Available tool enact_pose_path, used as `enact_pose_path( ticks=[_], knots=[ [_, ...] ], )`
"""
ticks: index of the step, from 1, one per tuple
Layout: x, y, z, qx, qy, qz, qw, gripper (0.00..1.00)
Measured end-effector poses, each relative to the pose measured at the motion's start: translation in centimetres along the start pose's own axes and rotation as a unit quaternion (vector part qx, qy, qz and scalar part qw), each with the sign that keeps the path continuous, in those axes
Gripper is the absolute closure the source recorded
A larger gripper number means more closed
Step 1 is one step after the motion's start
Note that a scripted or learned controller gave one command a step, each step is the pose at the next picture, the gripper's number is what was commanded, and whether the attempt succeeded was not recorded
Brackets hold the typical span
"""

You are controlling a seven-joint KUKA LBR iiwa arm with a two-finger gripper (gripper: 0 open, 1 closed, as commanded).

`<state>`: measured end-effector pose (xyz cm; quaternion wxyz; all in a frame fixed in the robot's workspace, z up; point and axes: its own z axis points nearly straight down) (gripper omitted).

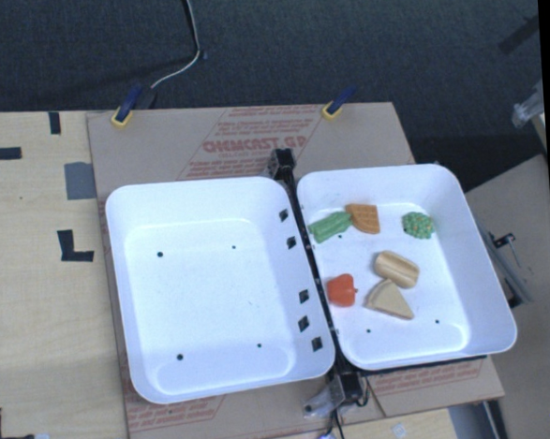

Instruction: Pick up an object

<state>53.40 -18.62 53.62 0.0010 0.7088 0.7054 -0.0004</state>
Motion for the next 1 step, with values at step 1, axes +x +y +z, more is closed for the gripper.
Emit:
enact_pose_path(
  ticks=[1],
  knots=[
    [-4.06,-5.27,0.07,0.000,0.000,0.000,1.0000,0.00]
  ],
)
